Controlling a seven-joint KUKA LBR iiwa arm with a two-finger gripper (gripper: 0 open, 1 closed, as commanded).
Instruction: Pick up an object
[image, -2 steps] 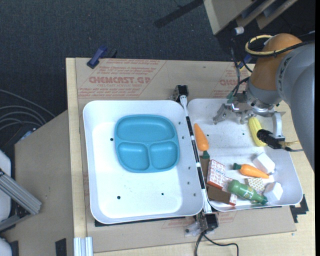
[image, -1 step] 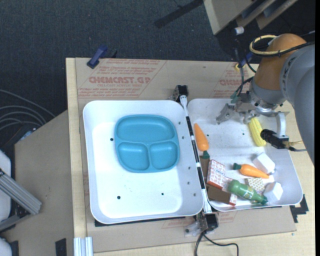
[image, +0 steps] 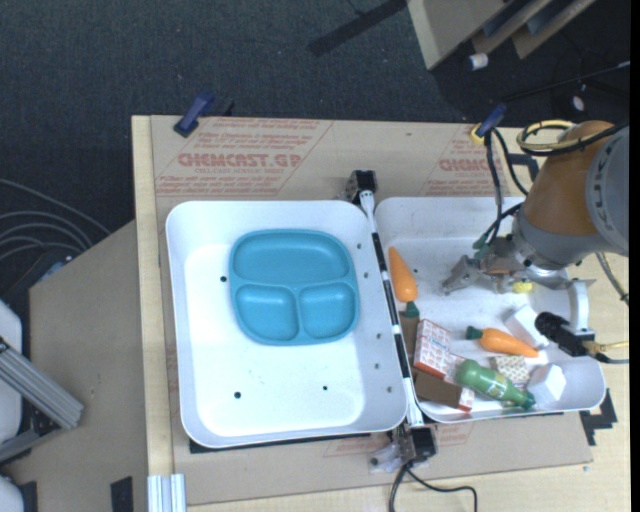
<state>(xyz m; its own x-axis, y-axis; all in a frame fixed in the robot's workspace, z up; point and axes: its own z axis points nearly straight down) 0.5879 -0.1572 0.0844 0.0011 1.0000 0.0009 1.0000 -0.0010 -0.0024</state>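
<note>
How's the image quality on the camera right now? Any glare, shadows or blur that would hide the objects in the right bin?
Camera view: even, soft light; the left bin is bright white but not blown out, and the blue tray reads clearly. The arm throws a soft shadow on the right bin floor. Overall slightly soft; the gripper is indistinct, while the carrots and green bottle stay recognisable.
</note>
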